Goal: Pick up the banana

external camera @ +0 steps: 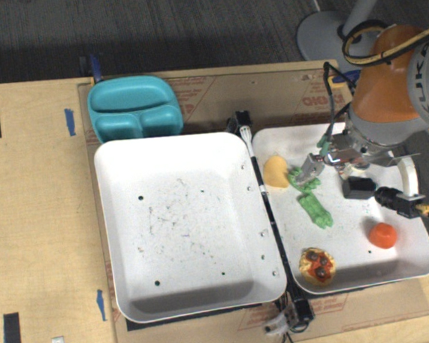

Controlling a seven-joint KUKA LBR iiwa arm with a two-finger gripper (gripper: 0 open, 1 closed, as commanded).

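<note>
The banana (275, 172) is a short yellow lump lying in the right bin (412, 265), close to its left wall near the back. My gripper (311, 168) hangs low over the bin just to the right of the banana, a short gap away from it. Its tip sits right above the upper end of a green toy (315, 205). Nothing yellow shows at the gripper's tip.
The right bin also holds a small orange-red fruit (383, 235) at the front right and a round pizza-like toy (317, 264) at the front. The left bin (182, 223) lies beside it. A teal divided tray (133, 107) stands behind the left bin.
</note>
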